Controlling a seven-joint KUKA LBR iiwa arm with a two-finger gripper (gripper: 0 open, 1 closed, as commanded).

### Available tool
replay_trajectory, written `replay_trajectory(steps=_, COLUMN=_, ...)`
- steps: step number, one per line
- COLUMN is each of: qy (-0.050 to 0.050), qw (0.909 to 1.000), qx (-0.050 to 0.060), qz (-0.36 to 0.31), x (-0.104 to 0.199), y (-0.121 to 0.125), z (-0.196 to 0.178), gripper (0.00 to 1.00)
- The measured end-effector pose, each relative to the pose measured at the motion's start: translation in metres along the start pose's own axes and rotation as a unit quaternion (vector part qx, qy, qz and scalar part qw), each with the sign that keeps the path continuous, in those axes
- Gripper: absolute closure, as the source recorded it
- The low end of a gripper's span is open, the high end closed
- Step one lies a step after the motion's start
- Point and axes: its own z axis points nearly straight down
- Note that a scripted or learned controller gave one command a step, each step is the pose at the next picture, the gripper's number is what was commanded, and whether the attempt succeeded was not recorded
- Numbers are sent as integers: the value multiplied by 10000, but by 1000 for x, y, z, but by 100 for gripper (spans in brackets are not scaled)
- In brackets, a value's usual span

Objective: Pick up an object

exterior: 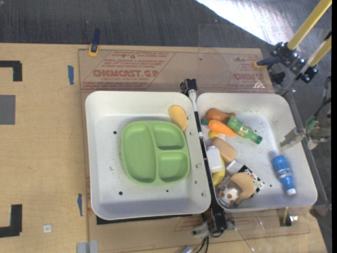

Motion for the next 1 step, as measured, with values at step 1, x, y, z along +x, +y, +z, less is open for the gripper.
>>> replay_trajectory(steps=1, qy=132, qw=9918, qx=12, qz=1268, x=-1, y=-5, z=129, gripper=0)
